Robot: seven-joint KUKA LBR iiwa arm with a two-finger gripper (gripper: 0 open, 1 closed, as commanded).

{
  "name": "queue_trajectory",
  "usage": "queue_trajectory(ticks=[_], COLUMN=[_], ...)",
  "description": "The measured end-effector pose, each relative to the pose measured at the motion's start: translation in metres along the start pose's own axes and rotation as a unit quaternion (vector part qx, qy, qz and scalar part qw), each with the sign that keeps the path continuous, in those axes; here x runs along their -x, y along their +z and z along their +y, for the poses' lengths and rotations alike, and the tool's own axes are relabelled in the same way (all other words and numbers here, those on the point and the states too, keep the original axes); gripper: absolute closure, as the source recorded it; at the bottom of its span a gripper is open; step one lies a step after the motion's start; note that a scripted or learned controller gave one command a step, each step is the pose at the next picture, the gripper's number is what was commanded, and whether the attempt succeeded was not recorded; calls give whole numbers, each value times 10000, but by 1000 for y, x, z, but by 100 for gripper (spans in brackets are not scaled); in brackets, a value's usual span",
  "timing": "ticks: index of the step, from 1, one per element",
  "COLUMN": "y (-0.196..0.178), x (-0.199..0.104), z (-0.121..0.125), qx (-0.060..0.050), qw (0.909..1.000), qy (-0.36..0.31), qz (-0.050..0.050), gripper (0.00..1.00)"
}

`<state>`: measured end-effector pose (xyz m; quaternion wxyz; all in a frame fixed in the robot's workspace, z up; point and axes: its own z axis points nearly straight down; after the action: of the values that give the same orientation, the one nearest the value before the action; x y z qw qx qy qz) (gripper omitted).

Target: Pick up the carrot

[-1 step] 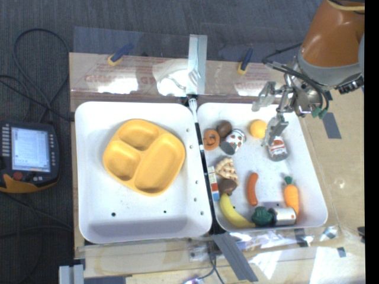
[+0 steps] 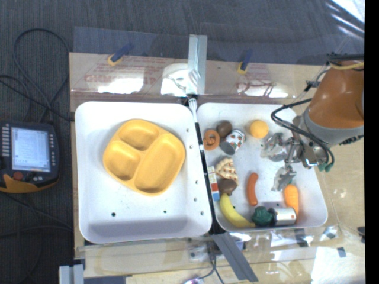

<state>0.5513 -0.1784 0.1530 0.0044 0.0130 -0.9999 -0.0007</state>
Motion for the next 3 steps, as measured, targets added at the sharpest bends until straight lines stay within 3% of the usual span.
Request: queue_trajectory(ticks=[1, 2, 3], y=[55, 57, 59], x=[-32, -51, -43], z=[-37, -40, -38], qx=[-19, -78, -68], qw=[9986, 9978, 9850], qy=[525, -600, -1713], qz=[-111, -281, -211], gripper=[0, 0, 0])
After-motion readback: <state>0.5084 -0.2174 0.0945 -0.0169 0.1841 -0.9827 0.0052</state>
